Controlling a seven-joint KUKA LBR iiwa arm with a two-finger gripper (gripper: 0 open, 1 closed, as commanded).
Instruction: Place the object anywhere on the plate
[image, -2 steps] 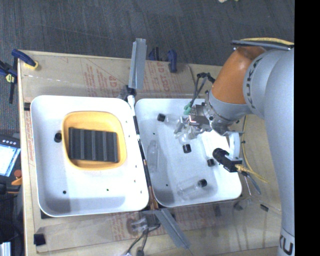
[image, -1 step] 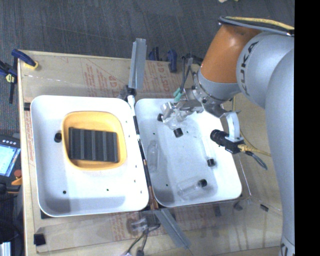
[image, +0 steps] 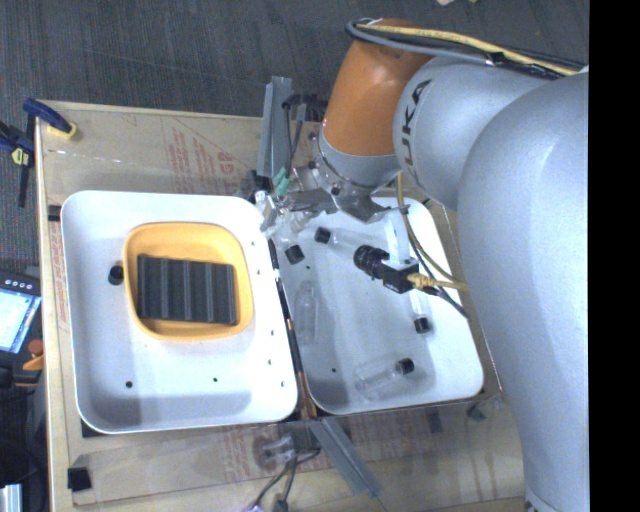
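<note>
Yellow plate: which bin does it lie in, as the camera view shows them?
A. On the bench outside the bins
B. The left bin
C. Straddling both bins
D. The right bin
B: the yellow plate lies flat inside the left bin, while the end effector is over the right bin.

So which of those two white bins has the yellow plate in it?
The left bin, the one farther from the arm. The yellow plate with its dark ridged centre lies in it, while the right bin under the tool holds small clear and black pieces.
</note>
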